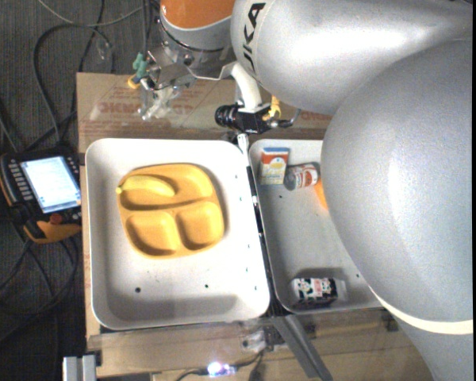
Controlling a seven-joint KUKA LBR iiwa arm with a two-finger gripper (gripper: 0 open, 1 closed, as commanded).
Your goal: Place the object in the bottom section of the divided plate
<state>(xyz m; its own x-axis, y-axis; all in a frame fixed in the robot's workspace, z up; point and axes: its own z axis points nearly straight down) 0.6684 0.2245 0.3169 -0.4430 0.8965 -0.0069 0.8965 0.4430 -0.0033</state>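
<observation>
- The arm (365,133) is grey with an orange band and covers the right side of the view, above the right bin (282,284).
- The left bin (103,292) is the landmark; it sits on the bench (95,101) and touches the right bin along one edge.
- The yellow divided plate (173,209) lies flat in the centre of the left bin.
- The claw (155,98) hangs above the bench, just beyond the upper edge of the left bin; whether it is wide or narrow cannot be told.
- A small carton (274,166) and a can (303,176) lie in the right bin, near the left bin's upper right corner.
- A dark packet (315,290) lies in the right bin, near the left bin's lower right corner.
- A tablet (46,182) sits left of the left bin.
</observation>
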